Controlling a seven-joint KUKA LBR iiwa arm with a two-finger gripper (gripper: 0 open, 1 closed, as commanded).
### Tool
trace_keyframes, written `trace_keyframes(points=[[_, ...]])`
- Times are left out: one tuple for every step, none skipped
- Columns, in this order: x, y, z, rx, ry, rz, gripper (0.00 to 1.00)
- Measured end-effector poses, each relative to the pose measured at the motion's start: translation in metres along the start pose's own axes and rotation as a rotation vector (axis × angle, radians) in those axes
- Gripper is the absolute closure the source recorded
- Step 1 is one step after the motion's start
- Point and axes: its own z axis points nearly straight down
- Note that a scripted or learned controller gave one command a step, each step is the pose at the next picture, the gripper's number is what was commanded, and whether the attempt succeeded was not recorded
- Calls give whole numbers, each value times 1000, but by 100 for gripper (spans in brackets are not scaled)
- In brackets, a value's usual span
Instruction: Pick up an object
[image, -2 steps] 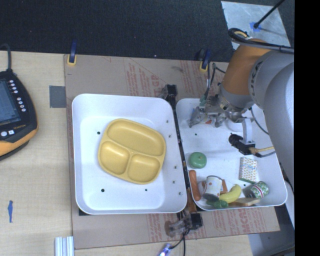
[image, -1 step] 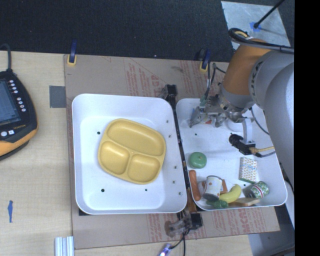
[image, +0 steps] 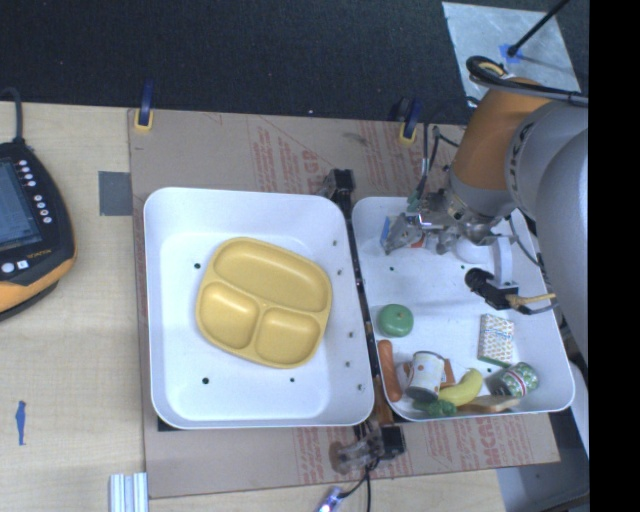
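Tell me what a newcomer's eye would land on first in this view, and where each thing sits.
First comes the yellow divided tray, lying alone in the middle of the left bin. Next is the grey arm with its orange band, reaching in from the right with its hand over the far end of the right bin. Last is the clutter along that bin's near edge, with a green round piece and a banana standing out.

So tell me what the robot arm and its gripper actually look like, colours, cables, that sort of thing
The arm is bulky and rounded, light grey, with a broad orange band above the wrist. Thin dark cables run down beside the wrist toward the gripper, a small metallic grey piece with dark parts. No markings are legible on it.
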Motion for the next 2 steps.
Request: trace_keyframes(points=[[-20,0,0,-2,0,1,0],[11,0,0,5,1,-2,0]])
